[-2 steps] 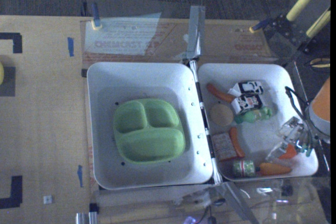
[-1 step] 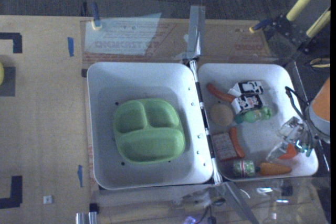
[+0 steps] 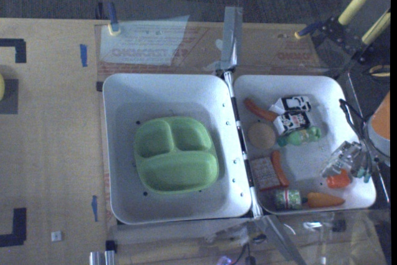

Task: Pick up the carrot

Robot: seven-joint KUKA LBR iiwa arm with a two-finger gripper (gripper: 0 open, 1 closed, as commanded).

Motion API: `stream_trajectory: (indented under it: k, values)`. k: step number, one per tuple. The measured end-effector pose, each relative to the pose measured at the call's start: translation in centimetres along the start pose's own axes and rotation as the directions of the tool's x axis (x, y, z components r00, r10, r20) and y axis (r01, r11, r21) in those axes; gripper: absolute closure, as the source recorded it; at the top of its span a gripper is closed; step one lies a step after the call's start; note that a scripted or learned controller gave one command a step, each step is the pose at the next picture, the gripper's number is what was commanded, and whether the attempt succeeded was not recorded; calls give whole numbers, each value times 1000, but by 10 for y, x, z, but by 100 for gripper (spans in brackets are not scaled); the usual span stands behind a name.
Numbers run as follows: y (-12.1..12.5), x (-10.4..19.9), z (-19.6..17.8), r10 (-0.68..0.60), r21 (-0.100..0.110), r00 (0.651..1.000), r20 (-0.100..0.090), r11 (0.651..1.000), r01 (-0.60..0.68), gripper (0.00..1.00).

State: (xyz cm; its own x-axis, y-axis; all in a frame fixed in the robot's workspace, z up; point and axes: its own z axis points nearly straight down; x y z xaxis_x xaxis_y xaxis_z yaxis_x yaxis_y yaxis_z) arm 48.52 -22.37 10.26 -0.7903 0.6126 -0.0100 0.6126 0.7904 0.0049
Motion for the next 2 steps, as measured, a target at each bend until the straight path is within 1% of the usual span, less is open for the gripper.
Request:
stream_trajectory:
  k: [1,2]
  values:
    - [0,0,0,0,0,1000,0,1000,0,0]
    - [7,-11,-26,-109,2,994,-4,994,109,0]
